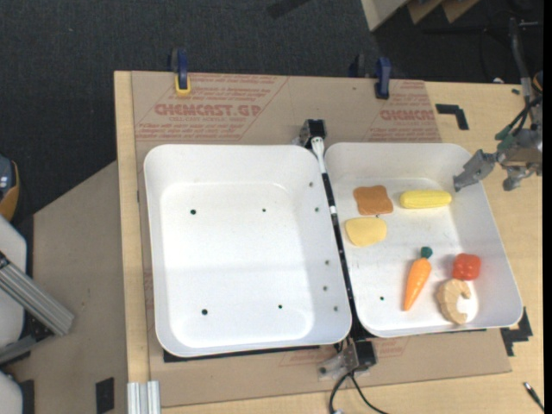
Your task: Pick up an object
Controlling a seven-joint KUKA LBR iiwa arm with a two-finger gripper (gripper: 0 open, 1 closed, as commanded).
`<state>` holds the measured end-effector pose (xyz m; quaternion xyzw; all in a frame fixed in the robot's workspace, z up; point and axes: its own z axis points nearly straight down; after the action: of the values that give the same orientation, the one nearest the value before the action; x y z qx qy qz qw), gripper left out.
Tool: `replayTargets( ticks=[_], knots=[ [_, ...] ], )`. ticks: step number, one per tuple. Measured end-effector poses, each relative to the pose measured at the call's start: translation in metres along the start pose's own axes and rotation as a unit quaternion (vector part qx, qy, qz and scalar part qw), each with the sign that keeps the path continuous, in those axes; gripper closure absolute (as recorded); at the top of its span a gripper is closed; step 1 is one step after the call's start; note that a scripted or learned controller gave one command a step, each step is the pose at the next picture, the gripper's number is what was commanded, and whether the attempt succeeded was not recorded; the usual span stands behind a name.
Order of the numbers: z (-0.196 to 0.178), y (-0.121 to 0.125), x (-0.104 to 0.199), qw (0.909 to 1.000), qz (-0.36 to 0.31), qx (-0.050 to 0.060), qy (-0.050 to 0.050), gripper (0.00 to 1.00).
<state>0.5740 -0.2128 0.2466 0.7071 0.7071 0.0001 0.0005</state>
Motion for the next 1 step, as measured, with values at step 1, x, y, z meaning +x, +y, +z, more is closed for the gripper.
replayTargets(
  ticks=[1],
  knots=[
    [0.1380,-0.0591,0.0620,0.9999,-0.001,0.010,0.005,0.00]
  ],
)
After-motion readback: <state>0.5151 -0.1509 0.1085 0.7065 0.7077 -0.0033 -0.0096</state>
